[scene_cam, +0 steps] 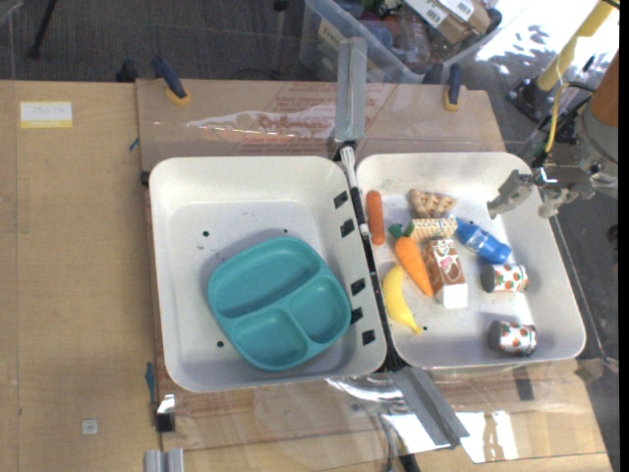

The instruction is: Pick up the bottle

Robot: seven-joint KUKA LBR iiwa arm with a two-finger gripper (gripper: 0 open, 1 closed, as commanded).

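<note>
The gripper [526, 193] is hovering over the right bin's [565, 264] far right corner, its fingers [503, 196] spread apart and grasping nothing. The blue bottle [484, 241] is lying on its side on the bin floor, just below and slightly left of the fingers, not between them. A carton [445, 272] and a carrot [413, 265] are sitting further left of the bottle.
</note>
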